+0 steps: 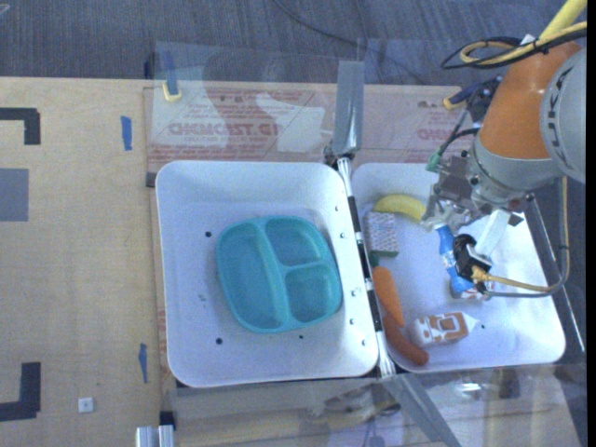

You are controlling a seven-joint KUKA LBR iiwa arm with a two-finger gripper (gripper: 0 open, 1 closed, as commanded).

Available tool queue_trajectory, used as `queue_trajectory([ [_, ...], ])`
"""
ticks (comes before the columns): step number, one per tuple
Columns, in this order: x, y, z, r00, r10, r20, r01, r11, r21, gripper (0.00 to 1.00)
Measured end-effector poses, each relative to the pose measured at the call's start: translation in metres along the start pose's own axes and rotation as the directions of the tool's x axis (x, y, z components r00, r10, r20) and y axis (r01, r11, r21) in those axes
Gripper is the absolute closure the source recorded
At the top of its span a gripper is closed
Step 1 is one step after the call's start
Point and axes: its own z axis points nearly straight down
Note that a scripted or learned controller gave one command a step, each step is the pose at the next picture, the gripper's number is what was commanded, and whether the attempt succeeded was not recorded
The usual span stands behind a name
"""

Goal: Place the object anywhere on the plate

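Observation:
A teal plate (277, 273) with three compartments lies in the middle of the left bin (186, 203), with nothing on it. The right bin (535, 329) holds a yellow banana (400, 206), a grey speckled block (381, 233), a long orange carrot-like piece (396, 315) and a small orange and white toy (442, 328). My gripper (461, 264) hangs low over the middle of the right bin, just right of the banana and the block. Blue and black parts crowd its tip, and I cannot make out anything held.
The divider (358, 250) between the two bins runs just left of the block and the carrot-like piece. A yellow cable (512, 288) trails right from the gripper. The grey arm with its orange band (521, 101) covers the right bin's far right corner.

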Motion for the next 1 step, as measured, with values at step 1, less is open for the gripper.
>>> queue_trajectory([
  [1,0.1177,-0.0126,-0.0146,0.996,-0.090,0.000,0.090,0.996,-0.001,1.00],
])
